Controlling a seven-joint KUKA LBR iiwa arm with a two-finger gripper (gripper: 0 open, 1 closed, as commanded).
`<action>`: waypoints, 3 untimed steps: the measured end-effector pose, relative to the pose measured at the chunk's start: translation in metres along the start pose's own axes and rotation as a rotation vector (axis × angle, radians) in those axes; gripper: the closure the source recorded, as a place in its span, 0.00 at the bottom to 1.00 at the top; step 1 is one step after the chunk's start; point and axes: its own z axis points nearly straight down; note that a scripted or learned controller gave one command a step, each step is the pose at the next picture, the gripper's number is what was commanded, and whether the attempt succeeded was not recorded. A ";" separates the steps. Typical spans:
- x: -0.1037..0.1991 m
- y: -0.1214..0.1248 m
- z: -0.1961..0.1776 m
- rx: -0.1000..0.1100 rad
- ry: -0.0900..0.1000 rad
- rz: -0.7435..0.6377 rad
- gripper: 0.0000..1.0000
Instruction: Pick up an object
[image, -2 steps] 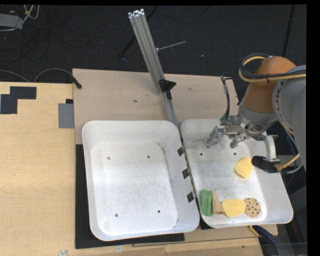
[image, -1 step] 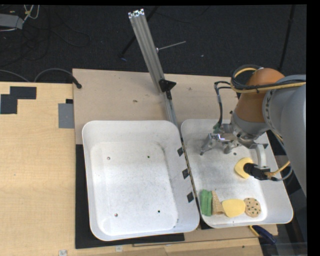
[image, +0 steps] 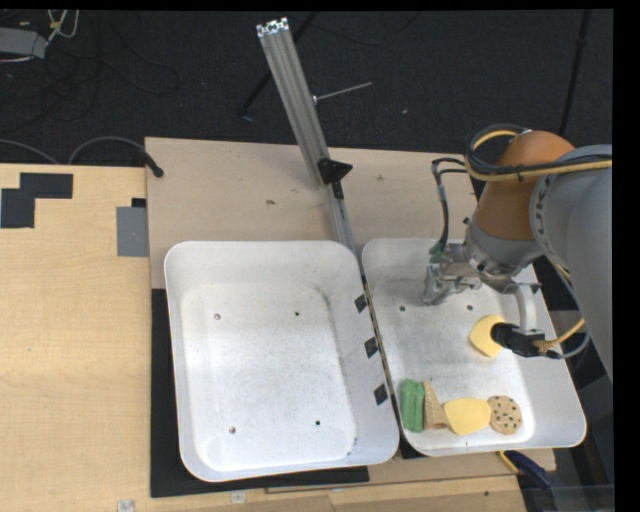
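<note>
Two white bins sit side by side on my bench (image: 90, 330), and I start with the biggest thing in sight: the arm (image: 560, 210), grey with its orange band, reaching in from the right over the right bin (image: 560, 425). The left bin (image: 200, 270) is the wider of the two and touches the right one along a seam marked by small black clips. A slanted aluminium post (image: 300, 110) rises from behind the seam.

The jaws (image: 437, 290) hang low over the far part of the right bin, close to its floor; from my feed I cannot tell whether they are apart or together, and I see nothing between them.

The objects to pick all lie in the right bin. A yellow piece (image: 486, 336) rests near the right wall, well apart from the jaws, with a black cable end just beside it. Along the near edge runs a row: a green piece (image: 412, 405), a tan piece (image: 433, 407) touching it, a yellow blob (image: 466, 416), then a cookie (image: 505, 414) with dark chips.

I can read no labels or writing anywhere.
</note>
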 end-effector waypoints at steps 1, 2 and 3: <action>-0.006 -0.007 -0.048 -0.005 -0.001 0.003 1.00; -0.007 -0.007 -0.091 -0.005 -0.001 0.001 1.00; -0.007 -0.009 -0.134 -0.005 -0.001 0.001 1.00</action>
